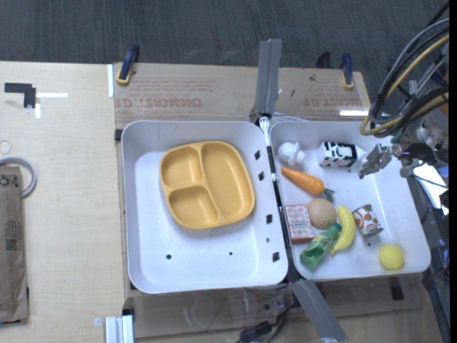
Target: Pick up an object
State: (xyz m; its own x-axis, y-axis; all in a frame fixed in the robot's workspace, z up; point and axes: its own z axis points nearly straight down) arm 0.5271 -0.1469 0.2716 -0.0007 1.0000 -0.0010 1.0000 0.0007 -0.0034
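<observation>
Two bins (136, 213) (side by side), fingers (373, 164) above the right one

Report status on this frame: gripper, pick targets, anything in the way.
Gripper above right bin's far right side, nothing between its fingers. Cow toy nearest it; carrot, banana, lemon untouched. Nothing blocking.

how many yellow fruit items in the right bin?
2: a banana in the middle, against the green bottle, and a lemon alone near the front right corner. Nothing seems hidden.
</observation>
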